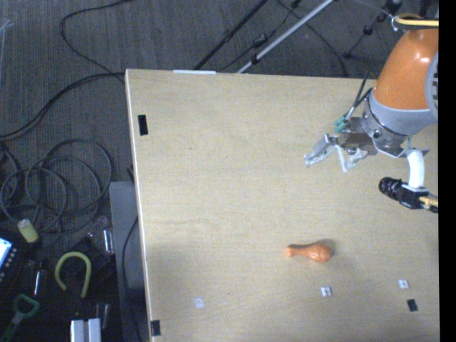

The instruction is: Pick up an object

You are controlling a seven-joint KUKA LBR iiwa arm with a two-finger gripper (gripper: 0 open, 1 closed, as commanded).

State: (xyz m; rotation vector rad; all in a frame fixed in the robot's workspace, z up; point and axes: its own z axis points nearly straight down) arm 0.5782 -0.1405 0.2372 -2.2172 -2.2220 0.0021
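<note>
A small orange object point(310, 251), shaped like a gourd with a thin neck pointing left, lies on the tan board point(228, 191) near its front right. My gripper point(330, 160) hangs over the board's right side, up and slightly right of the object and well apart from it. Its two pale fingers point(314, 157) are spread open with nothing between them. The orange band of the arm point(406, 70) rises behind it.
A black fitting point(396, 188) juts out beside the wrist at the right. Small square markers point(325, 291) dot the board's front, and a black tag point(142, 125) sits near its left edge. Cables and tools point(64, 191) lie on the floor at the left.
</note>
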